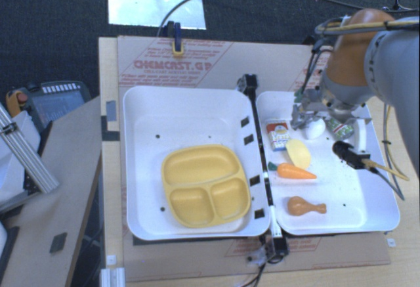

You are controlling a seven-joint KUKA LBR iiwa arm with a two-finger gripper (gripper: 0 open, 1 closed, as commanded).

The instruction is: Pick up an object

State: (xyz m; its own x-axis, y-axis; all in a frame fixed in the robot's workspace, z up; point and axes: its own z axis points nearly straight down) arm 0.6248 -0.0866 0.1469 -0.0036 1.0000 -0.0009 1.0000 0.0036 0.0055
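Pincer [307,119] hangs low over the far part of the right bin [380,210], at the end of the grey arm [394,62] that reaches in from the right, its orange band [351,49] above the wrist. Whether the pincer is wide or narrow cannot be told from this slant. A white rounded piece [315,129] lies right at its tip; whether the 2 touch I cannot tell. Just right of that piece lies a small green and white item [342,129], partly under the wrist. Toward the divider between the bins sits a small carton with a red label [277,133]. Nearer the camera, a pale yellow piece [298,154] touches the orange carrot [296,173], which lies crosswise just below it. A brown drumstick [306,207] lies apart from these, near the front wall of the same bin. The left bin [144,115] holds 1 yellow tray [205,184] with 3 compartments, set toward its front right corner. Both bins sit side by side on a printed cardboard sheet [197,64] spread over the counter [110,174].
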